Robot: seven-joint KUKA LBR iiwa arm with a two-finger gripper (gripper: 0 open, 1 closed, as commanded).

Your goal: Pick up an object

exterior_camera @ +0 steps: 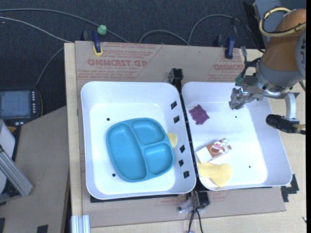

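In the right bin lie a flat purple piece, a small red and white carton and a yellow banana-like piece at the near left corner. My gripper hangs over the back of the right bin, to the right of the purple piece and apart from it. Nothing shows between its tips. The left bin holds a blue divided plate with a small yellow thing at its right edge.
A black divider with clips runs between the two bins. Blue clamps hold the cardboard base at the back. The arm's orange band stands over the bench's back right corner. A small monitor sits off to the left.
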